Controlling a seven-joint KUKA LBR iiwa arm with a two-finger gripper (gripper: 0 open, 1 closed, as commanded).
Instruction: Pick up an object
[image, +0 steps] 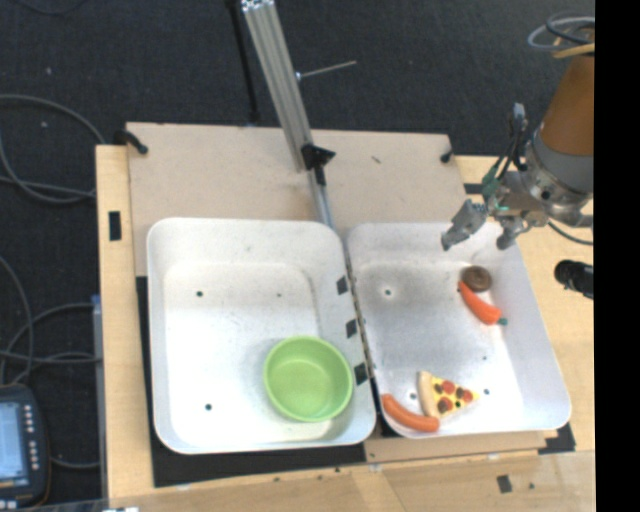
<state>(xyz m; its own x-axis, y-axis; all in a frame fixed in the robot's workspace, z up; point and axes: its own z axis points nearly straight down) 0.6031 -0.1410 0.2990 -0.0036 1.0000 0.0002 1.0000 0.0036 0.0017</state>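
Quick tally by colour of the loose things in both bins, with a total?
Green: 1, the bowl
Orange: 2, the carrot and the sausage
Brown: 1, the round piece
Yellow: 1, the pizza slice
Total: 5

A light wooden bench (115, 300) stood on dark carpeted floor (120, 60). Black cables (30, 150) trailed at the left, an aluminium post (280, 80) rose behind, and a small screen (20, 445) sat lower left.
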